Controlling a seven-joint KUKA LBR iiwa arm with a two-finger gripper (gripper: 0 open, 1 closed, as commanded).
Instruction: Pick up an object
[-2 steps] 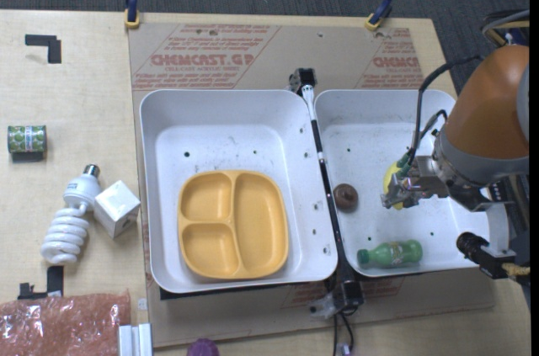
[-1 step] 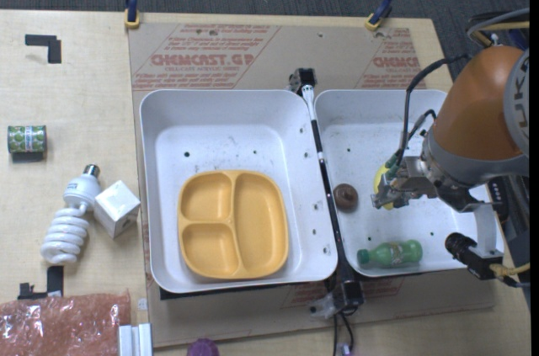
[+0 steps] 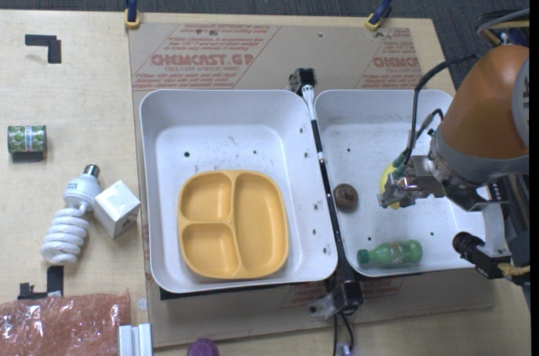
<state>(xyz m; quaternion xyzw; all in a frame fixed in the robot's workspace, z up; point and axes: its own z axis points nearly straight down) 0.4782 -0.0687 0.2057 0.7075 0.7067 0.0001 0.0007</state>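
In the right bin [image 3: 370, 135] lie a small brown round object [image 3: 345, 195] near its left wall and a green bottle [image 3: 390, 253] on its side along the front wall. A yellow object [image 3: 388, 176] is partly hidden just beside my gripper [image 3: 396, 194], which hangs low over the bin's middle right. The grey arm with its orange band [image 3: 493, 106] reaches in from the right and hides the bin's right side. Whether the yellow object is held I cannot tell.
The left bin [image 3: 160, 135] holds a yellow divided plate [image 3: 233, 224]. On the bench to the left are a spiral light bulb [image 3: 69, 220], a white cube [image 3: 117, 208], a green can [image 3: 26, 140] and a pink bag [image 3: 59, 325].
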